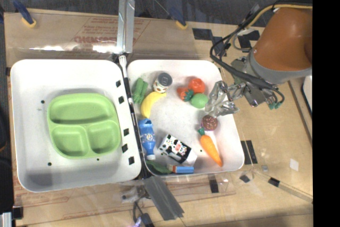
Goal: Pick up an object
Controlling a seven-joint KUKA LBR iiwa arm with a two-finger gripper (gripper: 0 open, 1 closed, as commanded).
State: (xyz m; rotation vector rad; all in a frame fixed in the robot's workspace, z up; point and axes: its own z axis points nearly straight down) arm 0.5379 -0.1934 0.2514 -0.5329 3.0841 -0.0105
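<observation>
Cardboard-lined bench, two white bins side by side: the gripper (222,101), open or closed impossible to tell, hangs at the right bin's (172,114) right wall, just beside a green toy ball (200,100) and near a dark red toy (209,123), nothing visibly held.

We take this for a robotics lab: right of the bin (172,111) of toy food (150,103) stands a cabled arm (281,40), a taped tabletop (79,29) beneath.
</observation>
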